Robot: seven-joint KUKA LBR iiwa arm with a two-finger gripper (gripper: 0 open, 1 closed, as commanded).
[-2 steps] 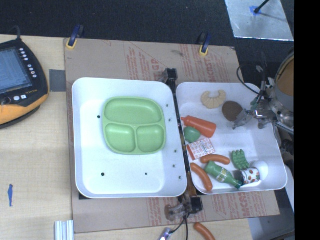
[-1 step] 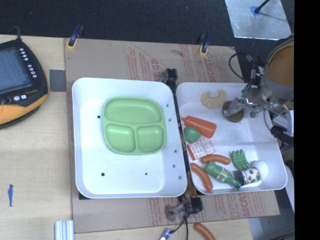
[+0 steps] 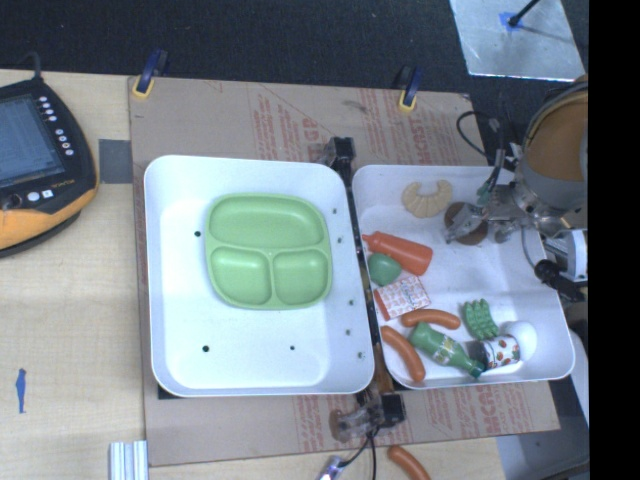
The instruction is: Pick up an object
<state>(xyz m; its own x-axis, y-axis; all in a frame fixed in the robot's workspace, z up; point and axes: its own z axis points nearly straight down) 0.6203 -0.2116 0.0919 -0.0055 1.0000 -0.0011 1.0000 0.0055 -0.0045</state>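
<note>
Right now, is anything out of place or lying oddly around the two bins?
Yes. One toy sausage lies outside the bins, on the cardboard below the right bin, near the bottom edge of the view. In that bin the green bottle lies on its side, tilted across the other toys. The green divided plate sits flat in the left bin.

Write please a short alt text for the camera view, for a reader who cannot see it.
A robot gripper hovers low in the right bin, among toy food: croissant, carrot, sausages, green bottle. The left bin holds a green divided plate.
</note>
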